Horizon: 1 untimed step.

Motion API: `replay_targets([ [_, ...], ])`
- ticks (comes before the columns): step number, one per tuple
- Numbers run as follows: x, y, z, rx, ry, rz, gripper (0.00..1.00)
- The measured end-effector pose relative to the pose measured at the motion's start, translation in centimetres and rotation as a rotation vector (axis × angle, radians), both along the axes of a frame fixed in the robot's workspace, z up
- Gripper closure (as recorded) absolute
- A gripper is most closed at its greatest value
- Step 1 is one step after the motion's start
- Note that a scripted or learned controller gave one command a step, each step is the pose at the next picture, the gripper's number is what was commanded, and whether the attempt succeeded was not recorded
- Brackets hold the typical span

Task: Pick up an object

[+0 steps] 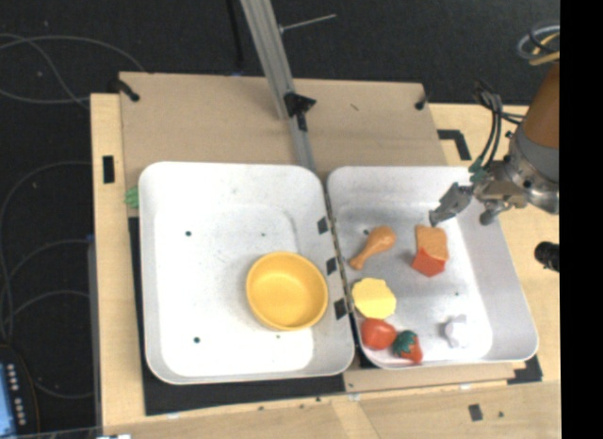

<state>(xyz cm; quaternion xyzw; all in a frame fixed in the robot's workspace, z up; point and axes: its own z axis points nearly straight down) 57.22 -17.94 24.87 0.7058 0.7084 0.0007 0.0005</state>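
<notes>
In the right bin lie an orange block, a tan drumstick-shaped toy, a yellow flat piece, a red tomato-like toy, a small red strawberry with a green top and a small white piece. My gripper hangs over the bin's upper right part, just above and to the right of the orange block. Its fingers are spread apart with nothing between them.
The left bin holds a yellow bowl near its lower right. A grey metal post slants up from between the bins. Dark cables run beside the wrist at the right.
</notes>
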Motion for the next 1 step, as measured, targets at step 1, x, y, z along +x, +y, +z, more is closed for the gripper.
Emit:
replay_targets([
  [1, 0.01, 0.02, 0.00, 0.000, 0.000, 0.000, 0.00],
])
